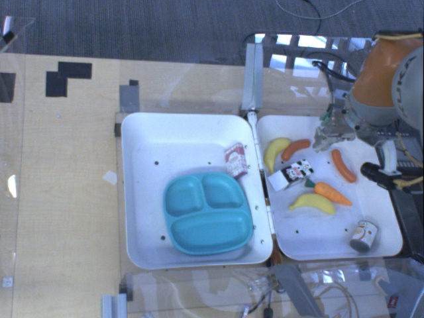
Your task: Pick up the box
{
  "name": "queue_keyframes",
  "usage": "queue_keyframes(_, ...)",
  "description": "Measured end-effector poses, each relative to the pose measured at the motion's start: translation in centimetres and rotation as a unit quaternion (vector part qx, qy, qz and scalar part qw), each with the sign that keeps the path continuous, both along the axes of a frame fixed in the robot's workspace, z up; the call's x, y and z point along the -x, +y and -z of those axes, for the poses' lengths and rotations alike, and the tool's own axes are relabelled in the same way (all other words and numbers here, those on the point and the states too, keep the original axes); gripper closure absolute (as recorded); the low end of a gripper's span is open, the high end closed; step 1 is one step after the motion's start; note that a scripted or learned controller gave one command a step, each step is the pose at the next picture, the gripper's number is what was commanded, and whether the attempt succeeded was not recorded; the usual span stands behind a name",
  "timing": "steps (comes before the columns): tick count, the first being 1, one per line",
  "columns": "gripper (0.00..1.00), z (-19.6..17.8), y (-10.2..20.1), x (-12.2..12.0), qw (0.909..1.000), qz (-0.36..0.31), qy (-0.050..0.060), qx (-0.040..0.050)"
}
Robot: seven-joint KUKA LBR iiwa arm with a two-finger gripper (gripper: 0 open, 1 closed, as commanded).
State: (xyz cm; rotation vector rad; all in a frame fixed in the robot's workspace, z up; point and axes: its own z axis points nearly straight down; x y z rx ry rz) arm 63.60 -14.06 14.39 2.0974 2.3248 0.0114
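- Nearest the front edge of the right bin, in its right corner: a small grey-and-white can, well apart from everything else.
- Across the divide, in the front half of the left bin: a blue divided plate, flat on the floor of the bin.
- A little further back in the right bin: a yellow banana, with an orange carrot just behind it, apparently touching at its green end.
- Behind those, close to the divide: a black-and-white spotted carton, tilted, just beside the carrot's green top.
- To its right: an orange-red sausage, lying alone at a slant.
- In the left bin, beyond the plate's far right corner and close to the dividing wall: the small red-and-white box, apart from the plate and well clear of the arm.
- Further back in the right bin: a second banana, curved, with a second sausage against its right side.
- Just right of that sausage, over the far part of the right bin: the gripper, dark and blurred; cannot tell how far open; nothing seen held in it; cannot tell whether touching the sausage.
- Behind and to the right: the grey arm with its orange band.
- Farthest back, on the dark floor: a thin looped cable.
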Motion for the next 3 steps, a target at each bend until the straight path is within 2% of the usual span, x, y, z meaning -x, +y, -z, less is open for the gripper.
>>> queue_keyframes(1,1.00,-9.8,-3.9,2.2,0.9978,0.067,0.002,-0.0002)
queue_keyframes(2,1.00,-14.1,-5.4,8.3,0.9931,0.118,0.003,-0.0009)
queue_keyframes(3,1.00,-13.0,-5.0,14.8,0.9745,0.224,0.004,-0.0021)
